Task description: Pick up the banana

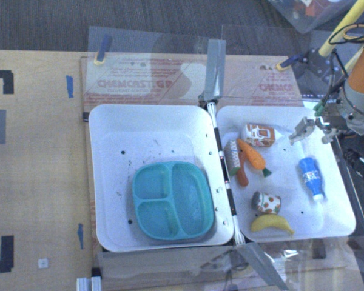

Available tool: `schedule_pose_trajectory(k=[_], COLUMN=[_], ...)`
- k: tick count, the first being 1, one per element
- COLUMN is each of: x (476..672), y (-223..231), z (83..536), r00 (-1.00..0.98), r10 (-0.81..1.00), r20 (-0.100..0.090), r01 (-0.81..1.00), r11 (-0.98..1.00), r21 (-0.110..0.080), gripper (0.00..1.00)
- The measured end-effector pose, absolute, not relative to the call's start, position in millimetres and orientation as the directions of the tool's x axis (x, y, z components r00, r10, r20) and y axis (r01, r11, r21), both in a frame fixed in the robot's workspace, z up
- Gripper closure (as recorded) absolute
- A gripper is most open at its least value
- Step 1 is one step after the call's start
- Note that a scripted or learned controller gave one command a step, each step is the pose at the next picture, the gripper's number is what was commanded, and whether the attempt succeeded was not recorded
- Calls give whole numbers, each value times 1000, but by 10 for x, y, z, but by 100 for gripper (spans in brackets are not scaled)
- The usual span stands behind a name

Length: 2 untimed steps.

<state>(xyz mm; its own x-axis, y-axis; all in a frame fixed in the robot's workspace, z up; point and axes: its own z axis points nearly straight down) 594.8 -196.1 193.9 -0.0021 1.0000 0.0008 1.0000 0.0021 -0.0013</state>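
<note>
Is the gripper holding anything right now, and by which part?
Nothing is held. The gripper hovers at the right bin's far edge, apart from the yellow banana near its front.

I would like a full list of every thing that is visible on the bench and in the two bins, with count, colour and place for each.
left bin: 1, white, left half of bench
divided plate: 1, teal, three compartments, in left bin, near front
right bin: 1, white, beside left bin
banana: 1, yellow, right bin, front edge
small can: 1, white with brown spots, just behind banana
carrot: 1, orange, right bin, left part
brush: 1, white bristles, beside carrot by the bin's left wall
carton: 1, brown and white, right bin, back
bottle: 1, blue, right bin, right part
gripper: 1, grey, above right bin's back right corner, far from banana
</note>
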Motion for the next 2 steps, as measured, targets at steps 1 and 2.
schedule_pose_trajectory(k=[1,2], x=[5735,5726], y=[-2134,-2169], z=[989,1077], r00=[51,54], r10=[999,999], r20=[7,1], r01=[999,998], r11=[-51,-54], r21=[7,7], gripper=[0,100])
